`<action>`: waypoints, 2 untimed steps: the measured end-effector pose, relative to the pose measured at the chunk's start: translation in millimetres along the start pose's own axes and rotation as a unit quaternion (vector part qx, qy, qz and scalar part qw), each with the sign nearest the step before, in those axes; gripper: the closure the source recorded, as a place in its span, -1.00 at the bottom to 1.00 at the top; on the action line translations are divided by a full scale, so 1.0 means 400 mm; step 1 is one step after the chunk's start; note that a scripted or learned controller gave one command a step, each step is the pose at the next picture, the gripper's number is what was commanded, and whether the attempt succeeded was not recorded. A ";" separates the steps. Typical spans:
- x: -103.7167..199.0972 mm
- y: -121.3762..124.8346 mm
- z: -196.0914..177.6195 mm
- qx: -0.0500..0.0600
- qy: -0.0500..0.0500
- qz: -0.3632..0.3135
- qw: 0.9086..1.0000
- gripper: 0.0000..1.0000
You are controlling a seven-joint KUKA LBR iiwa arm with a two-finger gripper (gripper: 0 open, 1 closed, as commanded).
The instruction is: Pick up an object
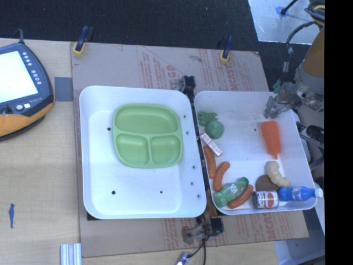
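The claw (274, 107) hangs just above the orange carrot (271, 138) in the right bin (242, 106).

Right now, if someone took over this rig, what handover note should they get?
Hand: at the right bin's upper right corner, just above the carrot; whether it is open or shut cannot be told, and nothing shows in it.
Things: carrot, broccoli, sausages, can and bottle all lie in the right bin. The green divided plate sits in the left bin.
Done: nothing lifted.
Left: grasp and lift one object; the carrot is nearest.
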State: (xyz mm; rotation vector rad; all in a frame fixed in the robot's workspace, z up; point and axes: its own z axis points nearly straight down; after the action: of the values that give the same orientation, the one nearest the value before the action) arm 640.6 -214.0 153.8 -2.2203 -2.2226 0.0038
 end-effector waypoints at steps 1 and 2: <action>0.001 0.000 -0.025 0.001 0.000 -0.003 1.000 1.00; 0.002 0.000 -0.024 0.001 0.000 -0.003 1.000 -1.00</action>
State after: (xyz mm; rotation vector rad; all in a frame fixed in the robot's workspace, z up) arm 640.7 -213.3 163.4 -2.2121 -2.2274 0.0063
